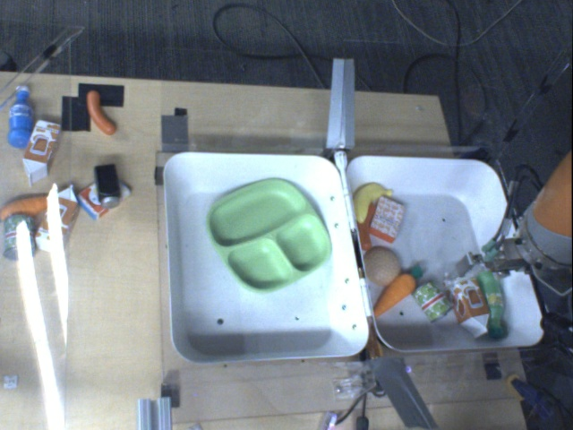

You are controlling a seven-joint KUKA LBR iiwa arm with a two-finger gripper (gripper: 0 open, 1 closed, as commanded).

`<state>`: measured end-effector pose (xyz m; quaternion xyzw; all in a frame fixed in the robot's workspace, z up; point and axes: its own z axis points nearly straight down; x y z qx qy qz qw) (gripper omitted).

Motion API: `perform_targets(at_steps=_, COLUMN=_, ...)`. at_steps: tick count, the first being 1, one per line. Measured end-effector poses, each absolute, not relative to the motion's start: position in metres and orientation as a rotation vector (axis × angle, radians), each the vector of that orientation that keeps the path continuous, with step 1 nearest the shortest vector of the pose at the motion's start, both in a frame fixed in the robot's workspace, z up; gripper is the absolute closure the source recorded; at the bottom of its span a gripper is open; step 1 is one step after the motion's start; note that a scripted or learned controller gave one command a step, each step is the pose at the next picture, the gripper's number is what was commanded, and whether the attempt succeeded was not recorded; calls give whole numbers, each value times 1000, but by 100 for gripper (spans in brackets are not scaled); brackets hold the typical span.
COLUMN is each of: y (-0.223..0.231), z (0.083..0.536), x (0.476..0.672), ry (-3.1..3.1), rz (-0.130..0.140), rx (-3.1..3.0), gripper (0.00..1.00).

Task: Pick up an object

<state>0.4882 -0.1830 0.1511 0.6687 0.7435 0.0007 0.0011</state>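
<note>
Tapered orange carrot point(394, 293) beside smooth egg point(381, 264), metal claw point(491, 256) state unclear

Grey arm with orange band point(557, 206) at the view's right edge, hand point(491, 256) low, reaching leftward

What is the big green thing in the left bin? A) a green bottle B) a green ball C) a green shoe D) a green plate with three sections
D: the left bin holds a flat green plate split into three sections, one large and two smaller, lying alone on the white floor.
</note>
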Motion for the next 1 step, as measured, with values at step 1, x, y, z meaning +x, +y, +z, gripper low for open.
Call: perform_targets(at_steps=1, y=-188, z=104, x=500, ry=2354, rz=5, rx=2072, gripper=0)
